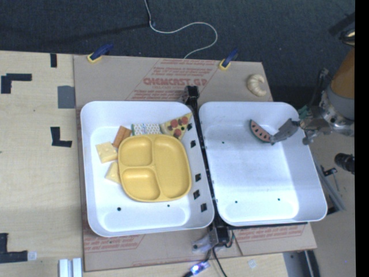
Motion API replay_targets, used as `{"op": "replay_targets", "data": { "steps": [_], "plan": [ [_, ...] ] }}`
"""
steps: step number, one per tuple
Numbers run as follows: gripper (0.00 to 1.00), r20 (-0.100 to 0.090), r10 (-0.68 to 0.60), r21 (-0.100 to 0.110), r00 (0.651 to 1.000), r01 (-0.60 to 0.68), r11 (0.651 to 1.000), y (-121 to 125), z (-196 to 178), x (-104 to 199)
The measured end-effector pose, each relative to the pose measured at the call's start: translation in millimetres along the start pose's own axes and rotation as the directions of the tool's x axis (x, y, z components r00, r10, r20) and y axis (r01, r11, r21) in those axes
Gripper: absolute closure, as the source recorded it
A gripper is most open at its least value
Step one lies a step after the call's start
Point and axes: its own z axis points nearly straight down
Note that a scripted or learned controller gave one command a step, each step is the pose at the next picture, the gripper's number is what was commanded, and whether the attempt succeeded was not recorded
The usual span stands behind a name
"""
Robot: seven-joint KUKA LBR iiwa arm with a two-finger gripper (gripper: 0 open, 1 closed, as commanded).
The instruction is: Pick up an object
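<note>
A watermelon slice toy (260,131) lies in the right bin's (259,178) upper part, just left of the gripper (285,130) at frame right; its grip state cannot be told

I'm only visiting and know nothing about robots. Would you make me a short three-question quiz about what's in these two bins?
1. True or false: the yellow divided plate lies in the right bin.
2. Which thing lies nearest the gripper? A) watermelon slice toy B) yellow divided plate C) pizza slice toy
3. Fill in: the coiled beige thing rests outside the bins, on the ____.

Key: 1 false, it lies in the left bin; 2 A; 3 cardboard.
</note>
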Motion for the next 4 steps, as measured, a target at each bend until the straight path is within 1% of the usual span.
{"op": "replay_targets", "data": {
  "steps": [1, 2, 3, 4],
  "plan": [
    [0.00, -0.002, 0.000, 0.006, 1.000, 0.000, 1.000, 0, 58, 11],
    [0.00, -0.001, -0.001, 0.005, 1.000, 0.001, 1.000, 1, 103, 16],
    [0.00, 0.002, -0.001, -0.001, 1.000, 0.001, 1.000, 2, 138, 17],
    [1.00, 0.002, -0.002, -0.003, 1.000, 0.002, 1.000, 3, 126, 17]
  ]
}}
